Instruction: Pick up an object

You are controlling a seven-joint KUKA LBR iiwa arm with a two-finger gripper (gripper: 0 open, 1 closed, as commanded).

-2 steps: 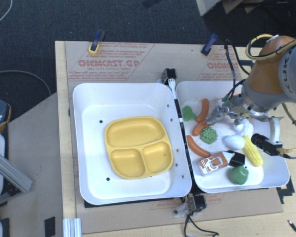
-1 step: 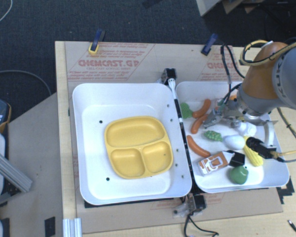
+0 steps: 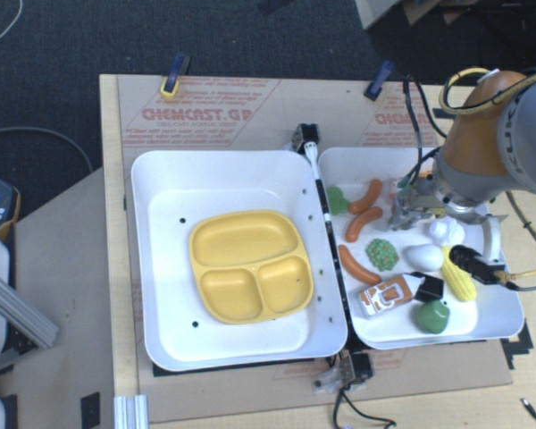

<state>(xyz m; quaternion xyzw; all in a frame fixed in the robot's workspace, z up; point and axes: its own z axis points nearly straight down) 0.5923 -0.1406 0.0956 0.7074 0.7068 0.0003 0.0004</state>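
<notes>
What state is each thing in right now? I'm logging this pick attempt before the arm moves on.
Yellow tray: flat in the left bin, compartments bare.
Sausages: loose in the right bin, none held.
Broccoli: loose, untouched.
Corn: lying at the right side.
Green pepper: resting near the front rim.
Gripper: low over the right bin; finger state unclear.

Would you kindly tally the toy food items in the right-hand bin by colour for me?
Orange sausages: 3
Green items: 3
Yellow corn: 1
White items: 2
Brown-and-white packet: 1
Total: 10
</notes>
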